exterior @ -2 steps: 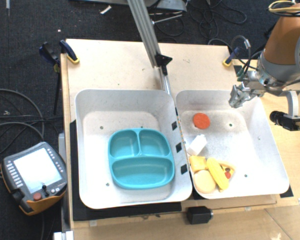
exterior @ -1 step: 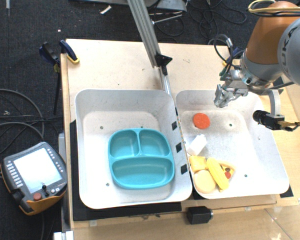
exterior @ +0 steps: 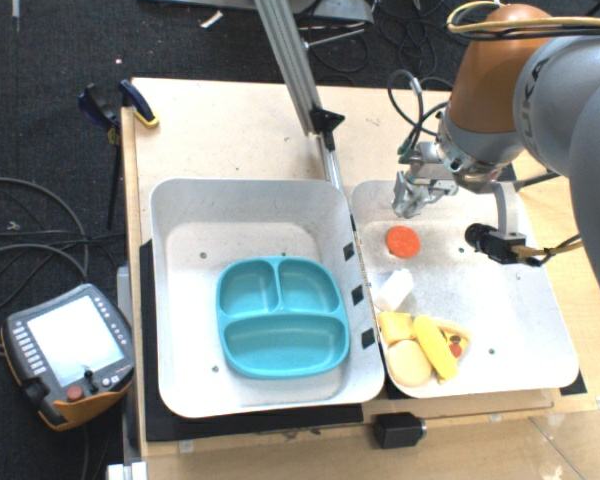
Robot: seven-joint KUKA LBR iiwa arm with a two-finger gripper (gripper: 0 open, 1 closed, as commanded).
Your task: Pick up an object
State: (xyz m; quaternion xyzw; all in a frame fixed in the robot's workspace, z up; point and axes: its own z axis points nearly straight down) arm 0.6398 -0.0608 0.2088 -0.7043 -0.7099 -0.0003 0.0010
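My gripper (exterior: pixel 410 206) hangs over the far left part of the right bin (exterior: pixel 520 298), with nothing seen between its tips. Just in front of it on the bin floor lies a small orange-red round object (exterior: pixel 403 241). Nearer the front left of that bin sit a white block (exterior: pixel 394 288), a yellow banana-like piece (exterior: pixel 435 348), a pale round piece (exterior: pixel 410 364) and a yellow chunk (exterior: pixel 393 324). A small red bit (exterior: pixel 456 346) lies beside the banana.
The left bin (exterior: pixel 180 218) holds a teal divided plate (exterior: pixel 280 316). A metal pole (exterior: pixel 292 53) slants over the bench behind the bins. A handheld controller (exterior: pixel 65 353) sits left of the bench.
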